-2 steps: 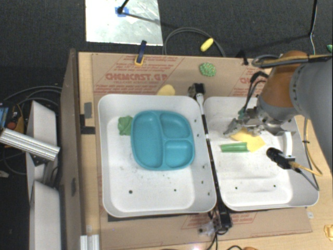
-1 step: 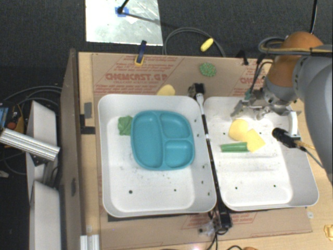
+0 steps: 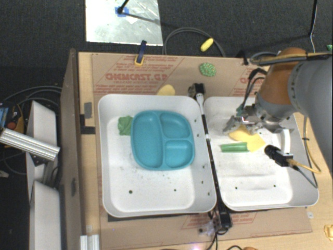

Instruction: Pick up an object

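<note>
In the right bin (image 3: 260,189) lie a rounded yellow piece (image 3: 239,135), a flatter yellow piece (image 3: 255,142) beside it, and a green stick (image 3: 233,147) just in front of them. My gripper (image 3: 238,124) hangs low over the bin's back part, right above the rounded yellow piece and close to it. Whether it touches that piece is unclear. The grey arm with its orange band (image 3: 278,85) comes in from the right.
The left bin (image 3: 151,194) holds a blue divided plate (image 3: 161,139) with a small green leafy thing (image 3: 125,125) at its left edge. On the cardboard behind the bins lie a yellow lump (image 3: 166,90) and a green round thing (image 3: 207,69).
</note>
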